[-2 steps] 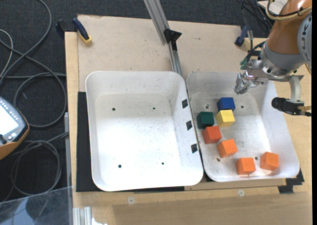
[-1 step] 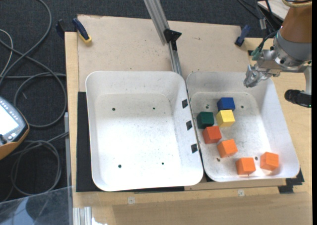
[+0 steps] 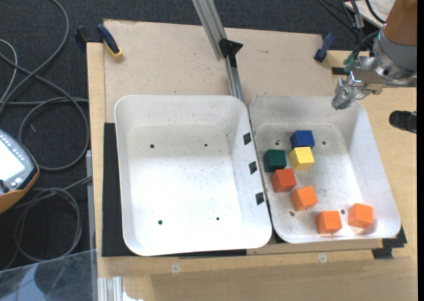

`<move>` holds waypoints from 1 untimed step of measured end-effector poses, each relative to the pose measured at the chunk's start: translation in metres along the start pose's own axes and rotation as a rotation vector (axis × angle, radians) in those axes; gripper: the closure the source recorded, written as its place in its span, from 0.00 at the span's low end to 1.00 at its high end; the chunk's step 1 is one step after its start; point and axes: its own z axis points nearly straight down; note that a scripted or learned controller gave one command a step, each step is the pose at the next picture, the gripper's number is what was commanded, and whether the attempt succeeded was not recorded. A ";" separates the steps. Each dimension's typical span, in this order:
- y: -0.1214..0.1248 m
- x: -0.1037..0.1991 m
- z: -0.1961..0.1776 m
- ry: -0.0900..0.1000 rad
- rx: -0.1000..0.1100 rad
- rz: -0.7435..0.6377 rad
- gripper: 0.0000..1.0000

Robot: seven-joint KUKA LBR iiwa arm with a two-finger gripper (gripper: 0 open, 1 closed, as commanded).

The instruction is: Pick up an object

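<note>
— Gripper (image 3: 342, 99) position?
— Above the right bin's (image 3: 377, 160) far rim, nothing between its fingers; whether they're apart, I cannot tell.
— Blocks?
— Blue (image 3: 303, 138), yellow (image 3: 302, 157), green (image 3: 275, 159) clustered mid-bin; four orange blocks (image 3: 304, 197) toward the near edge.

The arm (image 3: 403, 21) is cut off by the right edge above the right bin (image 3: 377, 180); its tool (image 3: 342, 99) is too small to read the finger gap.

Wooden bench (image 3: 165, 54) bearing two white bins: left bin (image 3: 132, 180); right bin (image 3: 377, 180)
</note>
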 end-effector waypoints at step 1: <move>-0.004 0.052 -0.008 0.004 0.006 -0.005 1.00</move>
